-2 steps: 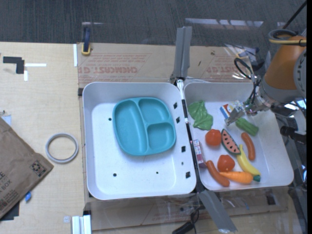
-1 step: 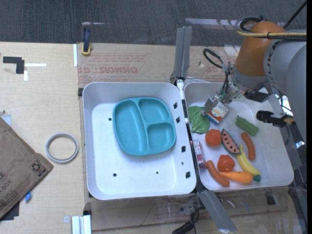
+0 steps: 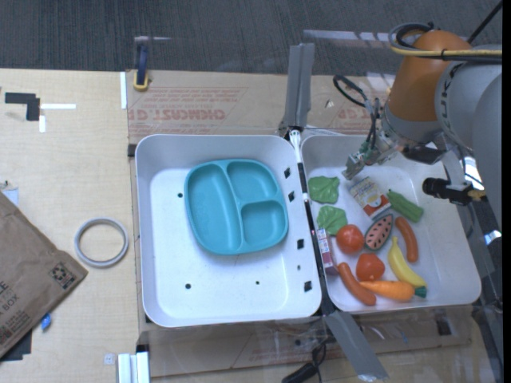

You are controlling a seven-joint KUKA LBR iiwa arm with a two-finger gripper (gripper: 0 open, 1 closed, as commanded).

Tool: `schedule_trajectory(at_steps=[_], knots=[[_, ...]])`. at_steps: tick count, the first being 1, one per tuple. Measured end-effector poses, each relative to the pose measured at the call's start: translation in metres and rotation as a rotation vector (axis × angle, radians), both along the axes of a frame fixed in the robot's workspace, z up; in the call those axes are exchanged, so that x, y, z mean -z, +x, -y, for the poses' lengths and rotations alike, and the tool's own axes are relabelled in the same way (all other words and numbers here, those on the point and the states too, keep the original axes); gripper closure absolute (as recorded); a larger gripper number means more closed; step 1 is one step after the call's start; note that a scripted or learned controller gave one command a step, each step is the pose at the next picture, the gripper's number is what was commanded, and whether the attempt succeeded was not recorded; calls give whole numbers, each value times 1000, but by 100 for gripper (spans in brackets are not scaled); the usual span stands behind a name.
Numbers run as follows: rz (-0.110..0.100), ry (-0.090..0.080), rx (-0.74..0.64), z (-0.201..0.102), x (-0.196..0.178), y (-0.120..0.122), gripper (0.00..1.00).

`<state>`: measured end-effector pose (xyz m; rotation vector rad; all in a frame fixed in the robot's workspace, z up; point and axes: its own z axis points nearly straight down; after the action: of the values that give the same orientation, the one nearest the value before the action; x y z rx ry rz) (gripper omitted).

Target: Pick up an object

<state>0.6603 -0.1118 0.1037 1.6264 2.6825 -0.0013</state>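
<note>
Grey robot arm entering from the right, orange band above the wrist, bent downward and leftward. Two-finger gripper hanging low at the arm's tip, pointing down-left, fingers too small and blurred to judge

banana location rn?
In the camera view, the banana lies in the right bin, near its front right corner, between the sausage and the carrot.
</note>
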Motion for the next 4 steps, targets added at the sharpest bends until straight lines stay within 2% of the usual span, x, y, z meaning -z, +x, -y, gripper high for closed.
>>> schedule_trajectory(at_steps=[1,2,3,4], knots=[[-2,1,22,75,-57,-10,100],[-6,3,194,63,-56,-24,100],[-1,1,-38,76,-99,0,100],[-3,2,192,72,-96,-3,100]])
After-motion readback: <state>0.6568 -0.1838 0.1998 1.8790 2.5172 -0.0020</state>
